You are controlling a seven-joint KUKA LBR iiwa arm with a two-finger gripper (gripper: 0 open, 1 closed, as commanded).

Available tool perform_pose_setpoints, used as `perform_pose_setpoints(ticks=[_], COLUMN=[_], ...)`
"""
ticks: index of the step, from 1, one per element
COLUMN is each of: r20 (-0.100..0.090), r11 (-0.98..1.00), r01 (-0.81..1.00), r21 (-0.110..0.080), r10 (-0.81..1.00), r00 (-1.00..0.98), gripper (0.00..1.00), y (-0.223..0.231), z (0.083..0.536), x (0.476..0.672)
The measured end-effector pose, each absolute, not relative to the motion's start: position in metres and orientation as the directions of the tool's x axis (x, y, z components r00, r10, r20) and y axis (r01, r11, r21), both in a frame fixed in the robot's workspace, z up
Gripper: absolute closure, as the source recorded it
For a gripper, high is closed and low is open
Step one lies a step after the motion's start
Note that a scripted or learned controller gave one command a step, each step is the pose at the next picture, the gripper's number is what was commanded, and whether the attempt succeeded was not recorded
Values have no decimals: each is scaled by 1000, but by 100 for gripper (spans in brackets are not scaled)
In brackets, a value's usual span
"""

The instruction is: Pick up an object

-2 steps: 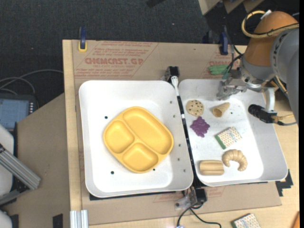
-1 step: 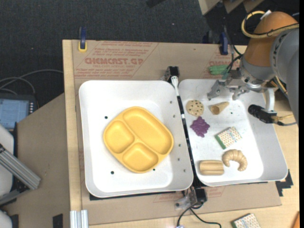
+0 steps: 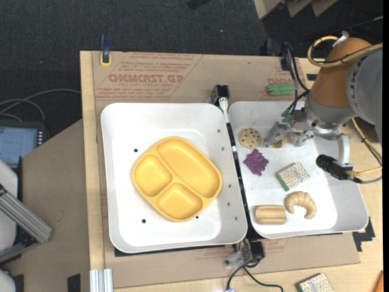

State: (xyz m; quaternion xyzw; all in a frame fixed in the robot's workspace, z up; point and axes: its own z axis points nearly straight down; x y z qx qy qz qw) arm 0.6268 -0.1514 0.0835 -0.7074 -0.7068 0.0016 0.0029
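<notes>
Nearest the camera, along the front edge of the right bin (image 3: 349, 221), lie a tan bread roll (image 3: 270, 214) and, just beside it toward the bin's front-right corner, a croissant (image 3: 302, 203). Behind these, near the bin's middle, sits a small patterned green-edged block (image 3: 292, 175). A purple grape cluster (image 3: 256, 162) lies close to the bin's left wall, with a chocolate-chip cookie (image 3: 248, 138) behind it, near the back-left corner.

Gripper (image 3: 281, 136): positioned low over the back portion of the right bin, just beside the cookie on its right. Whether it touches the cookie cannot be determined. Finger state cannot be determined; the metal parts are too small and cluttered to resolve, and no object is seen between them. Grape cluster: near, in front and slightly left of the gripper. Block, roll and croissant: well apart from it, toward the front.

Left bin (image 3: 115, 132): holds a yellow three-compartment tray (image 3: 176, 178) resting tilted near its centre
</notes>
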Motion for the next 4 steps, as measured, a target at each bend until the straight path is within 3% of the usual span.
perform_pose_setpoints(ticks=[1,2,3,4], r20=[-2,1,0,3], r11=[2,0,-1,4], r01=[1000,1000,1000,1000], r21=[6,-4,-6,-2], r10=[1000,1000,1000,1000], r00=[-2,0,1,-4], gripper=[0,0,100,100], y=[-158,-160,-161,-97], z=[85,85,94,162], x=[669,646,645,596])
